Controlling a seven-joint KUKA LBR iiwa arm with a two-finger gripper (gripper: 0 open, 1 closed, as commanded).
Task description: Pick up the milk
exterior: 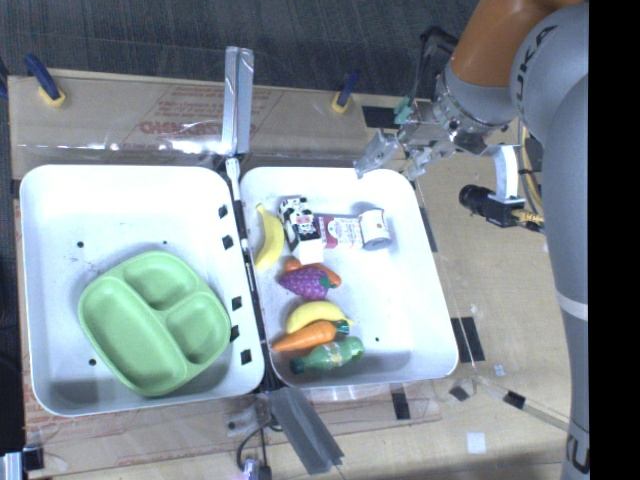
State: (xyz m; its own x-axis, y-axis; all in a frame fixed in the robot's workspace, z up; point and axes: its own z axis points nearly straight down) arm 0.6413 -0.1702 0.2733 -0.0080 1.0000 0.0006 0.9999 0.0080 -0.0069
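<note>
The gripper [385,158] hovers over the right bin's [425,308] far rim, fingers spread with nothing between them. Bare white floor lies right of the milk [300,230], which stands near that bin's far-left corner: a small white carton with black cow patches, touching a banana [268,236] and a pink-labelled can [355,230].

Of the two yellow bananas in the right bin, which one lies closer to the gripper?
The upper yellow banana, by the bin divider beside the cow-patterned carton; the other banana lies lower, above the carrot.
</note>
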